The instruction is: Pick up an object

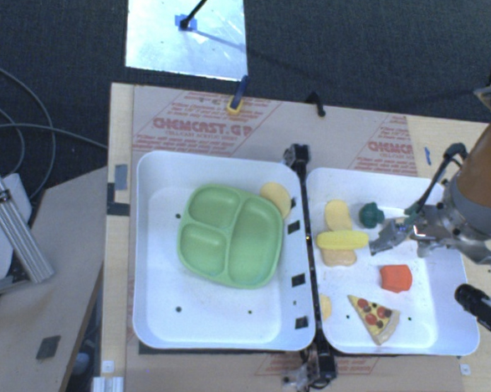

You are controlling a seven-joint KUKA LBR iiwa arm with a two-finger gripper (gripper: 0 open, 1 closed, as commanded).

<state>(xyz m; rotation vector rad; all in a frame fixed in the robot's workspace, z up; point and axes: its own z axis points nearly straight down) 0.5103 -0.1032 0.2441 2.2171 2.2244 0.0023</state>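
pincer is hanging just right of the banana, above the orange block, fingers look spread apart with nothing between them

bins: glossy white plastic | green tray: smooth plastic (matt)

Red "CHEMCAST GP" print, upside down, on brown board under bins, upper centre; repeated partly upper right.

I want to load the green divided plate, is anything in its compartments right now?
Empty: the green divided plate in the left white bin shows bare green in all compartments.
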